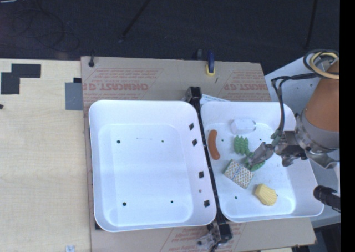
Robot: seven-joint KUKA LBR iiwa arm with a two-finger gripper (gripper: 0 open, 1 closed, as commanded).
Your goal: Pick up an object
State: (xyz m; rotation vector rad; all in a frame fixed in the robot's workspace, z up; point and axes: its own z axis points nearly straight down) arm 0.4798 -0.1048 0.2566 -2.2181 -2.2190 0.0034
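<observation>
Nearest us, a yellow object [265, 194] lies in the right bin [302, 203], below and just right of the claw [256, 161]. A patterned grey pouch [239, 174] sits just left of the claw's tip, possibly touching it. We cannot tell the claw's state. Beyond it lie a green object [241, 145], an orange sausage [213, 144] farther left, and a white item [243, 126]. The left bin [100, 134] sits far left.
</observation>
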